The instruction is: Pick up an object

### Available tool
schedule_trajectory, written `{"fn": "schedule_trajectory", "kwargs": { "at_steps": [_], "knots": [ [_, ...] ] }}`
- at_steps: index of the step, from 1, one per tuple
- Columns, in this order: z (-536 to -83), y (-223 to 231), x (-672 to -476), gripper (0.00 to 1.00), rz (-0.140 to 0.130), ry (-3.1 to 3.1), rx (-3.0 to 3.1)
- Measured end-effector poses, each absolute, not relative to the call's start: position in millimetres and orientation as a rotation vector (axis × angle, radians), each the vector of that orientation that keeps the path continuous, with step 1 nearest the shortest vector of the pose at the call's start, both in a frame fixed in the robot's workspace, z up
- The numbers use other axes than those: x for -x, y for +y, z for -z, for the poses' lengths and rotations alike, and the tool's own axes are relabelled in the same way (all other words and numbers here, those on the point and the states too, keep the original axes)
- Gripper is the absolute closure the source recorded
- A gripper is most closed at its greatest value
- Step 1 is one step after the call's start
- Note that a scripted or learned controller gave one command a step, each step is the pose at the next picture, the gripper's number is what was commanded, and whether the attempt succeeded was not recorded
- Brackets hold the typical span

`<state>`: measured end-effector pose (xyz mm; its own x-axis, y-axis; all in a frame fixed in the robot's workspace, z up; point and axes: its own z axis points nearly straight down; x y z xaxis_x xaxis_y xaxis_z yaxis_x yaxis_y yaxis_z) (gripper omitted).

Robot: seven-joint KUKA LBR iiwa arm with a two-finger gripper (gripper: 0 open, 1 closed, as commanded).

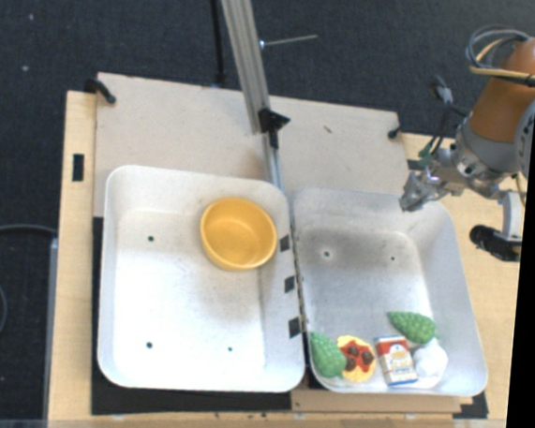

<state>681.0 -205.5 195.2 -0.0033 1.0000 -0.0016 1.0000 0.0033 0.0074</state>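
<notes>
My gripper hangs over the far right corner of the right bin, well away from the objects. Nothing shows between its fingers. Along the right bin's near edge lie a green leafy piece, a yellow plate-like toy with red bits, a small red and white carton, a white object and another green piece. A yellow bowl stands upright in the left bin, toward its far right part.
A slanted metal pole rises from the bench between the bins at the back. The arm with its orange band stands at the right edge. Dark floor surrounds the wooden bench.
</notes>
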Motion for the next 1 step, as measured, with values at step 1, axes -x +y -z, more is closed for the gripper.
{"fn": "schedule_trajectory", "kwargs": {
  "at_steps": [1],
  "knots": [
    [-209.2,-206.0,-682.1,1.00,-0.006,2.224,-2.213]
  ]
}}
